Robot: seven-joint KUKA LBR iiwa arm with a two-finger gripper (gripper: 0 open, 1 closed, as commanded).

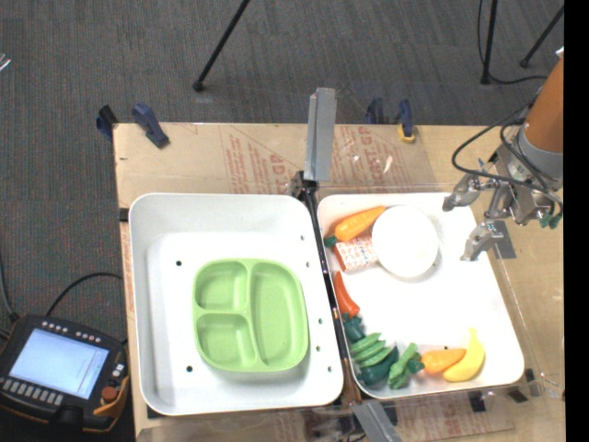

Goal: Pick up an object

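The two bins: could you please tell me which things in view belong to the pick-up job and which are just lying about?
Job:
- gripper, fingers spread
- right bin with pickable things: carrot, white plate, banana, green pods

Lying about:
- green tray in the left bin
- pendant
- clamps

bare floor mid right bin, toys crowding left wall, front edge
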